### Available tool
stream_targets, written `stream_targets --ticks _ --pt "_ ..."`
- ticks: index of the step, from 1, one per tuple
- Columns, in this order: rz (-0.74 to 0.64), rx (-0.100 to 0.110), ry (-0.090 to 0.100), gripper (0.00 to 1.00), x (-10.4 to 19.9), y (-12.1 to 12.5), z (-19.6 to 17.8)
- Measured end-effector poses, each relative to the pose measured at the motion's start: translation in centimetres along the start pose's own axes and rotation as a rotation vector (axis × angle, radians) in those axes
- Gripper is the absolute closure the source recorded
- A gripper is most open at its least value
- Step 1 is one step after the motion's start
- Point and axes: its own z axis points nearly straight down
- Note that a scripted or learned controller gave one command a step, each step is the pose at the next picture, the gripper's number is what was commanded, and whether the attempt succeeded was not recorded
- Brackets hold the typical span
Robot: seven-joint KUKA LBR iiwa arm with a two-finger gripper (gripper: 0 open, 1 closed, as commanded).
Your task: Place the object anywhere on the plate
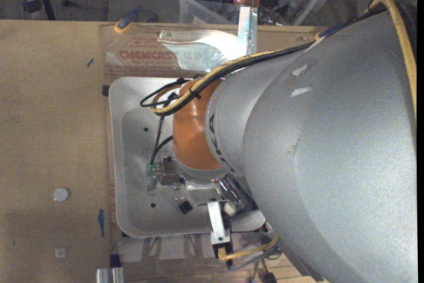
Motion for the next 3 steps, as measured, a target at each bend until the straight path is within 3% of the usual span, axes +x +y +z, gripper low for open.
stream_targets --ticks 1,2,3 --pt "-0.019 -0.004 0.0 0.0 -5.3 0.0 -10.3" --pt "0.154 -0.014 0.007 0.0 0.2 0.4 2.5" --pt "0.408 -0.014 0.007 0.0 1.1 0.4 2.5"
